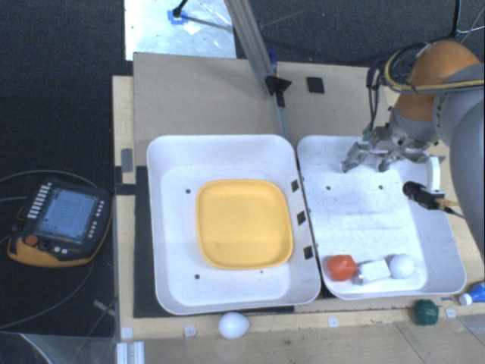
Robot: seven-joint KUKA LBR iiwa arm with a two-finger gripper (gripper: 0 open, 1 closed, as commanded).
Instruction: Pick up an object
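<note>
Camera view gives you the gripper (369, 160) with fingers spread apart, gripping nothing, over the right bin's (447, 275) far end; the red object (340, 266) lies well apart from it, at the near edge.

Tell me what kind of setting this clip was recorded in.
Probably a robotics lab grasping bench: a robot arm reaches over two white bins, and a teach pendant lies on the dark floor beside the bench.

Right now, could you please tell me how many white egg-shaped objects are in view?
2: one egg-shaped object lies in the right bin near its front edge; another egg-shaped object lies outside, on the bench before the left bin.
</note>
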